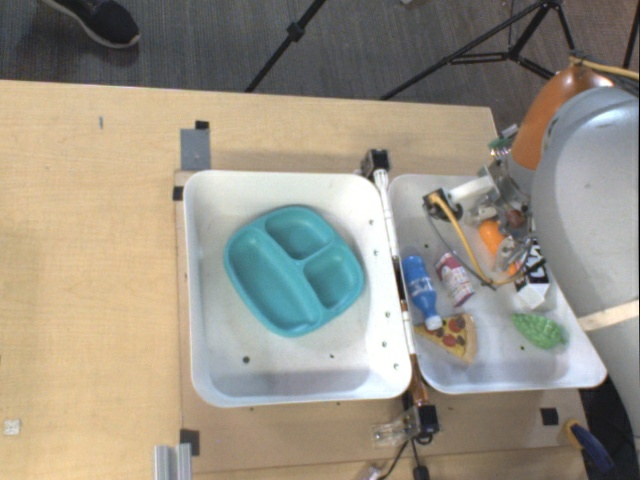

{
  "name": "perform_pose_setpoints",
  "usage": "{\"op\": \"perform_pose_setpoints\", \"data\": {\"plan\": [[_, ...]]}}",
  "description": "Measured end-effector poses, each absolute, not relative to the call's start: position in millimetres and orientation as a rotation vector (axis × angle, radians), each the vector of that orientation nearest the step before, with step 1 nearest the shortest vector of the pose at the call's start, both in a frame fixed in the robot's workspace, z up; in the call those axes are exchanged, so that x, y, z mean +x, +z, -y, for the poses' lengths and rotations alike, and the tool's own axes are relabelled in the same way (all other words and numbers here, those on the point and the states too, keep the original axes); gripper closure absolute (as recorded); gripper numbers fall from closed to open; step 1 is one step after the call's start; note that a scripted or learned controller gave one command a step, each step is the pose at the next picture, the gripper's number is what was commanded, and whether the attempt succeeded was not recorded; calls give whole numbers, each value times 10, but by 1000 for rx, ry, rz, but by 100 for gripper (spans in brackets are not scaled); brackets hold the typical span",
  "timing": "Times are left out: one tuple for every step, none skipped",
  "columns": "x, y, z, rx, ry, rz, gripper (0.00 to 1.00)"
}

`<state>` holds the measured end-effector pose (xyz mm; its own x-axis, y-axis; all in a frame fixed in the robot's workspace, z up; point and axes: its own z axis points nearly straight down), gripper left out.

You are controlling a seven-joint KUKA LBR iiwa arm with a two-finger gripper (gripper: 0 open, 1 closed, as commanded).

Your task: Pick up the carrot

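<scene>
- We find the gripper [503, 230] low in the right bin [500, 373], under the grey arm [590, 208] that comes in from the right edge; cables and wrist hardware crowd it, and we cannot tell how it is set.
- The carrot [490, 238] shows as a small orange piece right at the gripper, in the upper part of that bin; whether it is gripped or only lying beside the tool we cannot tell.
- A yellow cable [462, 238] loops down from the wrist, just left of the carrot.
- Below and to the left lie a small can [457, 278] and a blue bottle [420, 290], side by side near the bin's left wall.
- A pizza slice [453, 336] lies below the bottle, and a green leafy item [540, 330] sits near the lower right corner.
- We see a teal divided plate [293, 270] in the left bin [300, 388].
- Both bins rest on the wooden desk [90, 268].
</scene>
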<state>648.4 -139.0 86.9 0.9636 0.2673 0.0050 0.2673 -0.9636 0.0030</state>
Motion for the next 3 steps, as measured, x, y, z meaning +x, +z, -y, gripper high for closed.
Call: {"op": "perform_pose_setpoints", "data": {"plan": [[6582, 2357, 1926, 3110, 10, -428, 0], [6322, 1373, 1568, 3126, 1, -328, 0], [6634, 1090, 1629, 3113, 33, -435, 0]]}}
